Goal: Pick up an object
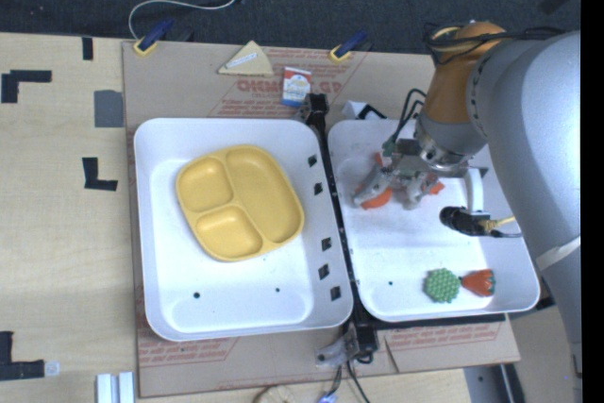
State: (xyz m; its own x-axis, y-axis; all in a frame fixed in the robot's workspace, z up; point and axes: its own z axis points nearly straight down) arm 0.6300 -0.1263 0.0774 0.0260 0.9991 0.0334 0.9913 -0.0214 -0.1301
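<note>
We judge ourselves at the grasp step: our gripper [389, 194] is down in the right bin [406, 297], fingers spread around a small orange object [377, 199] at the bin's ten o'clock, so next we must close and lift.

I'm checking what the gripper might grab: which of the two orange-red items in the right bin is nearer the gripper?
The orange piece right at the gripper, in the upper part of the right bin. The other red item lies near the lower edge, beside the green ball.
</note>
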